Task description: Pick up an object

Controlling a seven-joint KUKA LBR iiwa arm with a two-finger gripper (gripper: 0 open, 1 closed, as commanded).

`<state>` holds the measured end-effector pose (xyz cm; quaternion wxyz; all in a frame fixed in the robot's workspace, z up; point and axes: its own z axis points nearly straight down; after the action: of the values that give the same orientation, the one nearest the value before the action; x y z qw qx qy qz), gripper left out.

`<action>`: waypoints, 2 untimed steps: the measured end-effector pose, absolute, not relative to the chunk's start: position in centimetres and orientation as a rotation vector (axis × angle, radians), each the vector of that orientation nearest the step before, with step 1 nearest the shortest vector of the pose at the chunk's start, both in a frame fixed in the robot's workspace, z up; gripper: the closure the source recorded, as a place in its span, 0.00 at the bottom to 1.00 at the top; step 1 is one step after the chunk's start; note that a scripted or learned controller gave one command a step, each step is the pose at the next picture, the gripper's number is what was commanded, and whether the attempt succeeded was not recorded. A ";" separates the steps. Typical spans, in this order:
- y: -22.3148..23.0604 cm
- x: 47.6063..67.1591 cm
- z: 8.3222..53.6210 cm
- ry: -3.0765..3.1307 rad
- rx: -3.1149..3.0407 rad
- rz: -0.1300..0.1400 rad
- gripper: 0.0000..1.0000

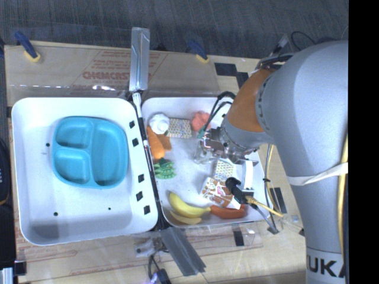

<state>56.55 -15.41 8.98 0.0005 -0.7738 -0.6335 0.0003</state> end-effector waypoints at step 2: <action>-18.0 56.5 19.9 -2.345 -2.085 0.004 0.00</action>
<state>56.51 -17.96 19.95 0.0018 -0.6644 -0.7474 0.0011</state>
